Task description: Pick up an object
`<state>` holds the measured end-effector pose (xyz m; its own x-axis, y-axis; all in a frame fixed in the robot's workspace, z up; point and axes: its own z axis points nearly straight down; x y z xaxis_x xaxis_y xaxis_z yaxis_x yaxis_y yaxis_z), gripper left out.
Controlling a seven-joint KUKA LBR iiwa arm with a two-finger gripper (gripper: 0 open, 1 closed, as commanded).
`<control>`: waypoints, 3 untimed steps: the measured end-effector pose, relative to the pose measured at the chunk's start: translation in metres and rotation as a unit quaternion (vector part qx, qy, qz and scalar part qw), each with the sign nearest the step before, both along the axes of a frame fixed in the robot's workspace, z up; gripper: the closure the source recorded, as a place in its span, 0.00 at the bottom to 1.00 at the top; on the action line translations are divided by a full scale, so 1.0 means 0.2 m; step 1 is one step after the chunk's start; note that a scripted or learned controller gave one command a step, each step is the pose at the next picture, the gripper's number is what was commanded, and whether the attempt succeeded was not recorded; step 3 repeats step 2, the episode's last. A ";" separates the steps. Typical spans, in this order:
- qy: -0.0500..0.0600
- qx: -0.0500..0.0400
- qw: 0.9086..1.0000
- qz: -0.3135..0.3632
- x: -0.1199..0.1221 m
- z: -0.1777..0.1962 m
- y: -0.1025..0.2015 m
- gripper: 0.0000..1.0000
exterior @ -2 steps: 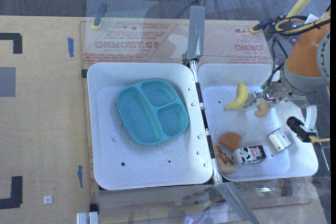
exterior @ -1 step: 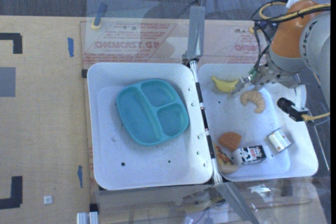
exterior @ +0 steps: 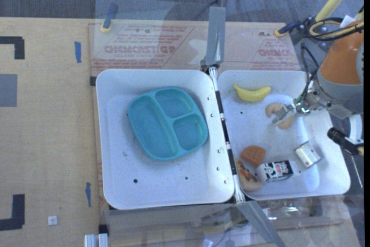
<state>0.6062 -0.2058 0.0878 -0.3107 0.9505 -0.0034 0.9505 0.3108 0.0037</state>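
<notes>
The bench carries two white bins. The left bin (exterior: 115, 182) sits at the centre of the frame and holds one teal divided plate (exterior: 167, 122) with three compartments. The right bin (exterior: 332, 182) sits at centre right and holds the small pickable things.

The grey arm (exterior: 341, 72), with its orange band, reaches in from the right edge, and its gripper (exterior: 287, 114) is low over the upper middle of the right bin, right at a pale beige curved piece (exterior: 276, 108). That piece lies just beside or under the fingertips; whether it sits between them cannot be told, nor can it be told whether the claw is open or closed.

Judged from this, the step in hand is the descent or the grasp itself on the beige piece. The next move calls for a firm closure on it and a straight lift clear of the bin floor.

Counted, largest to smallest, the right bin holds: one yellow banana (exterior: 251, 92) at its upper left, one black-and-white carton (exterior: 275, 170) low in the bin, one brown waffle-like piece (exterior: 253, 155) just left of it, one orange and pale toy food item (exterior: 247, 177) at the lower left corner, one small silver can (exterior: 307, 155), and the one beige piece.
</notes>
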 end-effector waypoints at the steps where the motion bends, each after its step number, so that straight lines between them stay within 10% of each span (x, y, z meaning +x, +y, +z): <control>1: -0.004 -0.001 1.000 -0.001 0.01 0.06 -0.01 1.00; 2: 0.001 0.001 1.000 0.009 0.30 0.59 0.71 1.00; 3: 0.001 0.001 1.000 0.009 0.30 0.59 0.71 1.00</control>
